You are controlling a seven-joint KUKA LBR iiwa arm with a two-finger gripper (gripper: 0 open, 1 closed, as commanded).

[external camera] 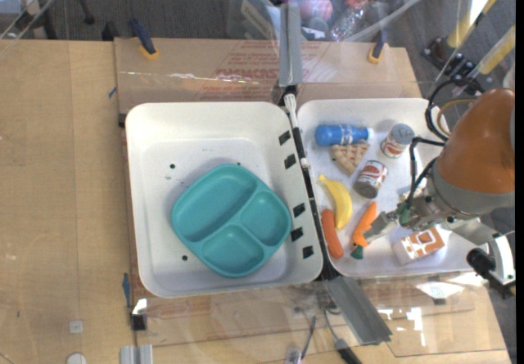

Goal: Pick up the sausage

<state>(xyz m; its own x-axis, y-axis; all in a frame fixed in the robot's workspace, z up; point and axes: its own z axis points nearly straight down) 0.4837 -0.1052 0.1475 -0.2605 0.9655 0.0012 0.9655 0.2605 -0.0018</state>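
A: Located the reddish-brown smooth plastic sausage (332, 233)?

B: Yes. Lying flat just below-left of the yellow curved plastic banana (338, 199), nearly touching its lower end, alongside the left wall of the right white shallow bin (426, 271). Untouched, nothing on it.

A: And the dark two-finger gripper (391, 222)?

B: Low over the bin, right of the banana and a little lower. Close to the upper end of the orange plastic carrot with green tip (365, 228); contact cannot be told. Wide or narrow: cannot tell, too dark and small. Well apart from the sausage, carrot lying between.

A: Other items?

B: Red-and-silver small can (371, 178) just right of the banana's top. Tan waffle-like wedge (350, 157) above the banana, blue bottle with white cap (337, 135) further above. Second small grey-lidded can (398, 141) up and right. White carton with orange print (419, 244) far right of the banana, lower. Teal divided plastic plate (231, 221) well left of the banana, in the left white shallow bin (147, 190).
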